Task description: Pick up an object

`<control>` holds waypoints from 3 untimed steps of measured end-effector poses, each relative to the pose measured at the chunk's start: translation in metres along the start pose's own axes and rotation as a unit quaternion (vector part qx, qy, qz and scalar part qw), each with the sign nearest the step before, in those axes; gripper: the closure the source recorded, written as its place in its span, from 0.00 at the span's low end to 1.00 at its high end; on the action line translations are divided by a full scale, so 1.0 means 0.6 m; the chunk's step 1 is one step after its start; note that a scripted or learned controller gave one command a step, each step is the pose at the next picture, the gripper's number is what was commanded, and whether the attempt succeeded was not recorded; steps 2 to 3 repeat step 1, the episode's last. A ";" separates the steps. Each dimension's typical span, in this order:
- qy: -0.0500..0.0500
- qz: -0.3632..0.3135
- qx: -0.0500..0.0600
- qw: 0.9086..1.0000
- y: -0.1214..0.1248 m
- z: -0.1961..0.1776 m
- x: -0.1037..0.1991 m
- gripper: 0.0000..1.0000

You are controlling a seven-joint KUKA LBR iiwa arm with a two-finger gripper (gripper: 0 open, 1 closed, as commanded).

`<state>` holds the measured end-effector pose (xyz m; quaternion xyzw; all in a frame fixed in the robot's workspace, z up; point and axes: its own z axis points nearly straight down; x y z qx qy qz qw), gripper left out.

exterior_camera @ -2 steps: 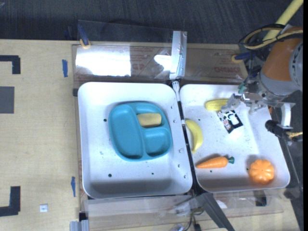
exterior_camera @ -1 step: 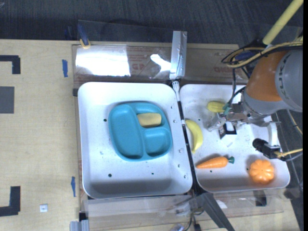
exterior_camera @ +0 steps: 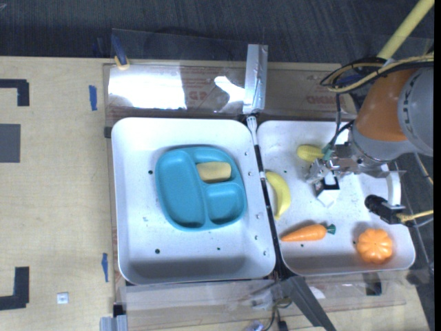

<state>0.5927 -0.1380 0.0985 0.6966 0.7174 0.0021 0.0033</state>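
Observation:
In the right bin (exterior_camera: pixel 296 254) lie a yellow banana (exterior_camera: pixel 278 192) by the left wall, an orange carrot (exterior_camera: pixel 305 234) with a green top near the front, a small orange pumpkin (exterior_camera: pixel 374 245) at the front right, and a yellow piece (exterior_camera: pixel 309 152) toward the back. My gripper (exterior_camera: pixel 326 183) hangs low over the middle of this bin, just right of the yellow piece and above the carrot. A small white and black bit sits at its tip. I see nothing clearly held.
The left bin (exterior_camera: pixel 138 240) holds a blue divided plate (exterior_camera: pixel 182 198) with a pale yellow block (exterior_camera: pixel 214 172) in its upper right compartment. A clear plastic panel (exterior_camera: pixel 179 81) stands behind the bins. Cables (exterior_camera: pixel 351 74) run along the arm at the right.

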 end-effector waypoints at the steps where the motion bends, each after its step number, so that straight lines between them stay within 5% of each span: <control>1: 0.002 -0.003 -0.001 1.000 0.056 -0.150 0.132 1.00; 3: 0.002 -0.003 -0.001 1.000 0.056 -0.150 0.132 1.00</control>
